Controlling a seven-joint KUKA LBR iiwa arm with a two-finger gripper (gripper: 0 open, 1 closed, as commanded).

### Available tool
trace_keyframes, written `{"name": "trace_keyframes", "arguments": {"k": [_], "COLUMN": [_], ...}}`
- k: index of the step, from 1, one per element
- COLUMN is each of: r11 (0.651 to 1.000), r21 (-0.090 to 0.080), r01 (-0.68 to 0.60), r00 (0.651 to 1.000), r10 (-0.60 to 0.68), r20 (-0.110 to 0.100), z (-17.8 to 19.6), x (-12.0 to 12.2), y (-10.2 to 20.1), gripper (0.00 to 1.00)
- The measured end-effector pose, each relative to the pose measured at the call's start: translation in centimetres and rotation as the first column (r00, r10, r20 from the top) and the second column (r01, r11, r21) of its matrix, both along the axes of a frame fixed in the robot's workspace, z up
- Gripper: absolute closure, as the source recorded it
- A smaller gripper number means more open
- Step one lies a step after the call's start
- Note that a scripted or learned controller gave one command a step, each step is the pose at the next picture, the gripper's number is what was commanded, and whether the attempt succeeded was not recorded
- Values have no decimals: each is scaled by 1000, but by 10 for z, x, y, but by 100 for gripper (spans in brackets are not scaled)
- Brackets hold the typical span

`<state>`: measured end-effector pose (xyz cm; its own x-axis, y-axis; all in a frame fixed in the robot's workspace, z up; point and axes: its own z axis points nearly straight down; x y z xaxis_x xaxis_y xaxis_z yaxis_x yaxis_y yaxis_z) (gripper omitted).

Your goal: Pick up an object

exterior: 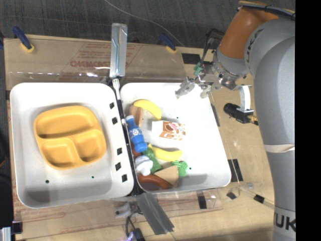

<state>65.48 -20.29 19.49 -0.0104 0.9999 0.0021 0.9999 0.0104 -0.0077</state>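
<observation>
**Gripper high at back-right of right bin; objects lie forward-left of it**

Gripper (193, 86) sits over the back edge of the right bin (213, 149), near its right rear corner. Its two fingers look slightly spread, with nothing between them. No contact with any object.

Objects are heaped along the left side of the right bin, against the divider. Nearest to the gripper: a yellow banana (147, 107) at the back of the heap, long axis running roughly left-right with a curve. Just forward of it, a small white carton (169, 130) with orange print, lying flat and a little apart from the rest. Further forward: blue bottle (135, 136) lying along the divider, a second banana (167, 153) lying across, some green and brown items at the front edge, not clear enough to name.

Left bin (20, 134) holds a yellow compartment tray (69, 135); well apart from the gripper.

Judgement: whichever piece is chosen, travel is down and to the left-front of the gripper. The carton looks the most isolated target; the rear banana is closest, and the fingers would need to close across its short width.
</observation>
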Motion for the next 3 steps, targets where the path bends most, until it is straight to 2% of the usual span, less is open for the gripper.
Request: {"name": "trace_keyframes", "arguments": {"k": [1, 2, 3], "r11": [1000, 999, 960], "r21": [-1, 0, -3], "r01": [16, 46, -280], "r00": [1000, 999, 960], "r10": [-16, -46, 280], "r20": [6, -7, 5], "z": [26, -53, -98], "x": [3, -71, -33], "y": [22, 62, 82], "gripper": [0, 0, 0]}}
